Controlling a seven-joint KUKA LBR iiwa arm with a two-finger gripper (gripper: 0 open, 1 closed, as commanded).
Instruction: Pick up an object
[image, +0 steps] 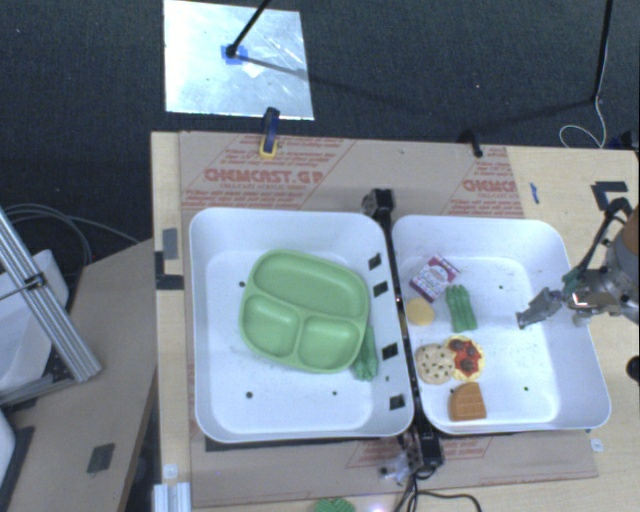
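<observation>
green, ribbed toy (461, 307), perhaps asparagus, lies in right bin (560, 250).

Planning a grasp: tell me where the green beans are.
Green beans lie in the right bin, left half, beside the purple packet, above the pizza slice.

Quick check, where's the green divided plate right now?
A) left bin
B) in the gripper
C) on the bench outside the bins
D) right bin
A: the plate lies flat in the left bin, while the gripper is over the right bin, apart from it.
</observation>
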